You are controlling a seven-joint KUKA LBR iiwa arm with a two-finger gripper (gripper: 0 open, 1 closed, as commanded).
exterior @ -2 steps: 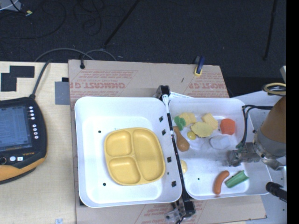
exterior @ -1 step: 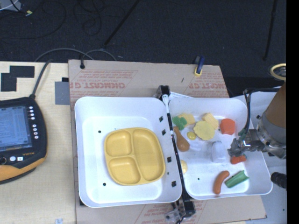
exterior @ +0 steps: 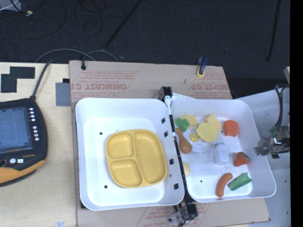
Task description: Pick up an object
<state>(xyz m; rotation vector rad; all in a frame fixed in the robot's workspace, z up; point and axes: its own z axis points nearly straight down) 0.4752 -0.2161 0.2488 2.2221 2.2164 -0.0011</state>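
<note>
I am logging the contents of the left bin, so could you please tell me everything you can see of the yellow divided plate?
The yellow divided plate looks like matte plastic, a rounded rectangle with raised ridges splitting it into three compartments: two smaller ones on the view's left and one long one on its right. It lies flat and slightly rotated on the floor of the left white bin, near the middle. Nothing lies in it.

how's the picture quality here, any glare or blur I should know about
Camera view: the white bins are bright under even overhead light, close to washed out, with soft shadows; the yellow divided tray reads clearly; the clear item among the toy food in the right bin nearly vanishes against the white; the gripper at the right edge is small and soft, its detail unreadable; the background above the bench is very dark.
</note>
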